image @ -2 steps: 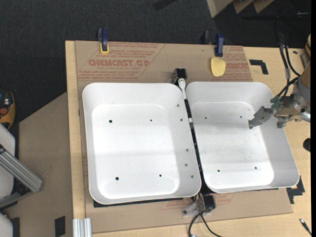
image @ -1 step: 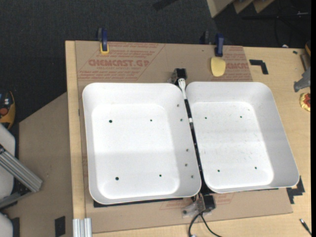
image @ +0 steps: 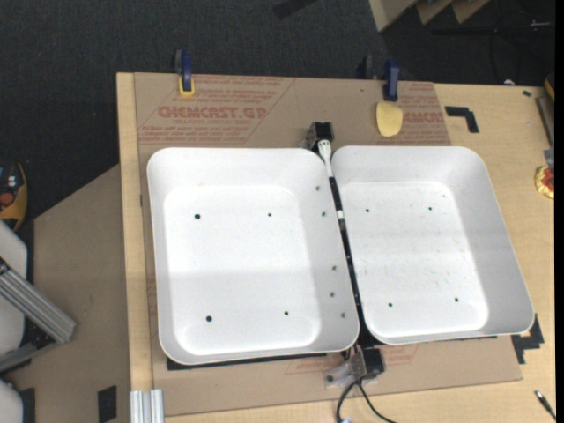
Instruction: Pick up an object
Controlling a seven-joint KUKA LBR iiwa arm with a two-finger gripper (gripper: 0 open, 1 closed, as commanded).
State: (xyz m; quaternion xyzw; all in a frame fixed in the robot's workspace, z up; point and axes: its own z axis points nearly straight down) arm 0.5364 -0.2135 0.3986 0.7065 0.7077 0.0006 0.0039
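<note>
Camera view, looking down at a slant: a brown board (image: 229, 104) lies on dark carpet, and on it sit two shallow white bins, rims touching. The left bin (image: 163, 236) and the right bin (image: 504, 236) each show a smooth white floor marked with a few small dark dots. A thin black strip (image: 339, 227) runs along the seam between them. At the far edge of the board stand two blue clamps, one on the left (image: 184, 64) and one on the right (image: 391, 77).

The one loose thing you can make out is a small yellowish piece (image: 389, 119). It lies on the board just beyond the right bin's far rim, right beside the right clamp and outside both bins.

You cannot tell from this view whether the pincer is spread or pressed together.

By my reading, the pick has not begun; this is the stage before any approach. Your next move calls for choosing a target first. If it is the yellowish piece, the arm must reach past the right bin and come down close to the clamp without striking it.
</note>
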